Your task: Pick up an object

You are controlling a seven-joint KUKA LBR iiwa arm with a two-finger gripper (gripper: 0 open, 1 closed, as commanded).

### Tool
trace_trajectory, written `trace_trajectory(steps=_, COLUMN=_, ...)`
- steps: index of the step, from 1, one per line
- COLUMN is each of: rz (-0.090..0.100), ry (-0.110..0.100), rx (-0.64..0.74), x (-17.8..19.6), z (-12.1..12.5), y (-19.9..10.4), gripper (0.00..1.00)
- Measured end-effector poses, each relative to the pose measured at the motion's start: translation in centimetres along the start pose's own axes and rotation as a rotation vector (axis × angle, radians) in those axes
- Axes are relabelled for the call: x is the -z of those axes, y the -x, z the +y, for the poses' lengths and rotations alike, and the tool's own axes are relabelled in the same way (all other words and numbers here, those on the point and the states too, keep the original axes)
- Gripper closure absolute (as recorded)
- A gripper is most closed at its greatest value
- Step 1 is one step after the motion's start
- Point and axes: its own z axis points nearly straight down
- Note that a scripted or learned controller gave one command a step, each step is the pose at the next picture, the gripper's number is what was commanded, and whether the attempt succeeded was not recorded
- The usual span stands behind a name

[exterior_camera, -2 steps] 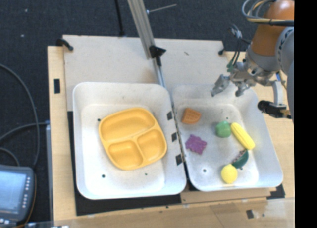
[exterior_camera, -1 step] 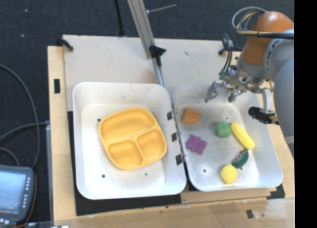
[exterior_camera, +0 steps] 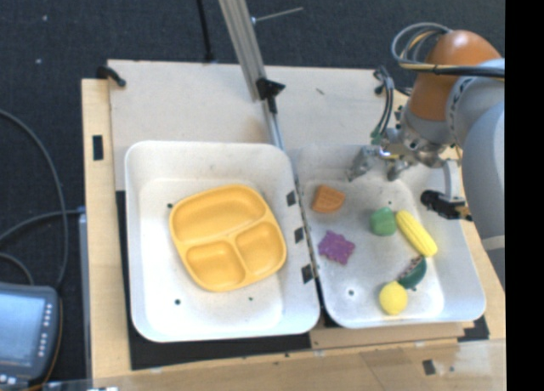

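claw (exterior_camera: pixel 376 165) spread wide, holding nothing — above the right bin (exterior_camera: pixel 450 296), near the orange piece (exterior_camera: pixel 327 200).

Lighting is even, diffuse and fairly bright; both white bins (exterior_camera: pixel 144 211) read near overexposed with little surface detail. Shadows are soft and short, lying just beside the tray (exterior_camera: pixel 227 236) and the toys. The frame is slightly soft and grainy overall, with the dark floor (exterior_camera: pixel 51 24) underexposed.

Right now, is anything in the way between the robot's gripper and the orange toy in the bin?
Nothing visible stands in the way. The gripper hangs over the far end of the right bin, and the orange toy lies just beside and below it on bare bin floor. The green toy and the yellow corn lie off to the side.
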Motion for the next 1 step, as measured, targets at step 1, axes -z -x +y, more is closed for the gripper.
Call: trace_trajectory(steps=1, rz=-0.003, ry=0.003, rx=0.003, x=1.27, z=0.07, y=0.12, gripper=1.0)
